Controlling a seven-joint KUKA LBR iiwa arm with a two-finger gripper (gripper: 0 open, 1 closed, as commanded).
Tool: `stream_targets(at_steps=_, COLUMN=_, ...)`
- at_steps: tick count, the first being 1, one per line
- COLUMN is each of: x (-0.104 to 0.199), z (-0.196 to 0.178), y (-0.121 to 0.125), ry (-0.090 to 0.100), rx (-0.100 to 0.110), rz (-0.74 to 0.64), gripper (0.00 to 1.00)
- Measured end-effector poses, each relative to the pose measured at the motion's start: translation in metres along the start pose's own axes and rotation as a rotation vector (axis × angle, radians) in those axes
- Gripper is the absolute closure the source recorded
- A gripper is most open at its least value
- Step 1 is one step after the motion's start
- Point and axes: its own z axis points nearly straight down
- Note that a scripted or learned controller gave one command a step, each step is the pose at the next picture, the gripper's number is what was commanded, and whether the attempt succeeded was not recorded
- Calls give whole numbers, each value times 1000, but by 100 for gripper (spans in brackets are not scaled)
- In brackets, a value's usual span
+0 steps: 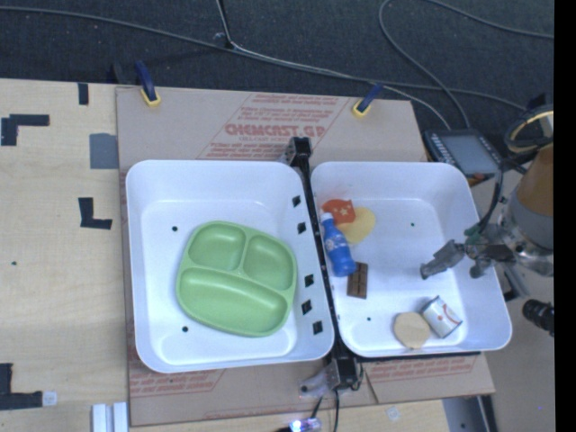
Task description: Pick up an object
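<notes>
My gripper [457,264] hangs over the right side of the right bin [405,180], open, with nothing between its fingers. Below it lie a small white and red can [442,316] and a round tan disc [412,329] near the bin's front wall. To its left, along the divider, are a blue bottle [338,248], a red piece [339,210], a yellow piece [359,224] and a brown bar [358,280].
The left bin [153,187] holds a green divided plate [238,277]. The arm's grey wrist with its orange band [537,187] enters at the right edge. Cables run across the dark floor behind the bench, and two clamps [148,86] hold the board.
</notes>
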Motion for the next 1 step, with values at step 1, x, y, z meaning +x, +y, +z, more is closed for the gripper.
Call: stream_targets(at_steps=1, x=1, z=-7, y=3, ry=-3, rx=-13, rz=-5, gripper=0)
